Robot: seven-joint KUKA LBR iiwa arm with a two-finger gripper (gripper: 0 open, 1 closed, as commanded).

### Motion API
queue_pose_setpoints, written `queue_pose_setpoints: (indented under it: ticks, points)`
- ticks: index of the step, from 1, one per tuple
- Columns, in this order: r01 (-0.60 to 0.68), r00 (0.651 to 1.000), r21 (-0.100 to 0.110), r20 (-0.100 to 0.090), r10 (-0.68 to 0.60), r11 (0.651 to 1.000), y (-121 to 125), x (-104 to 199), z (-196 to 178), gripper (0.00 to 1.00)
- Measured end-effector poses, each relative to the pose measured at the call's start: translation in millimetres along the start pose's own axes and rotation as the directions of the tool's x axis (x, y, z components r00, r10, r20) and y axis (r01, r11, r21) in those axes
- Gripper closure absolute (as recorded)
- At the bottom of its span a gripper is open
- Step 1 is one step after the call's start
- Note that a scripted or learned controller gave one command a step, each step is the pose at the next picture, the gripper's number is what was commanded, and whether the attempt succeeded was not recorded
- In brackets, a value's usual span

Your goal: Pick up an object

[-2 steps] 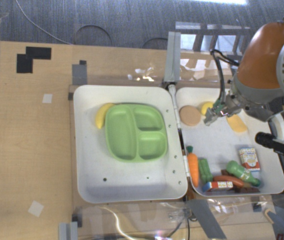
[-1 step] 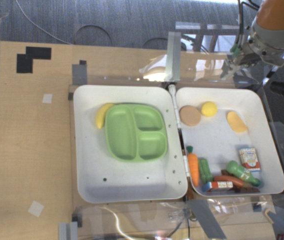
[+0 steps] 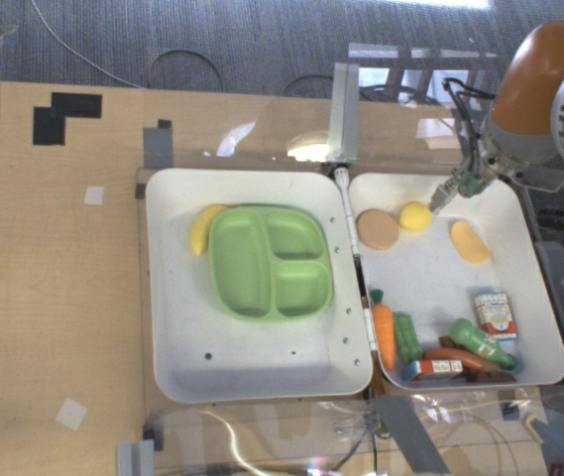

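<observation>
1. The thing I judge nearest to take is the lemon [image 3: 415,216], a small yellow ball in the right bin [image 3: 534,310], near its far wall, just beside the tan disc [image 3: 378,229].
2. I judge it light and stiff, a toy by its look, with a smooth round skin that could slip or roll out from a squeeze. I would take it across its widest part, coming straight down.
3. My pincer [image 3: 442,196] hangs just right of the lemon and a little beyond it, slanted down toward it. Whether they touch, I cannot tell.
4. How wide I stand is too small and blurred to tell. Nothing shows between my tips.
5. The orange lump [image 3: 471,242] lies near on the lemon's right, so a roll that way could bump it.
</observation>
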State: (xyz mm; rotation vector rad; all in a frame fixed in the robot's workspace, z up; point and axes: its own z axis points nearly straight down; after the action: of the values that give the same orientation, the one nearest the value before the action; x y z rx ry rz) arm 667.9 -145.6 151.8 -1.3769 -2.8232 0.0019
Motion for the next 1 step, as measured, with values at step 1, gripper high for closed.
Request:
queue_pose_setpoints:
  ticks: [1]
  points:
    - [0.003, 1.0, -0.006, 0.005, -0.003, 1.0, 2.9, -0.4, -4.2, 0.0]
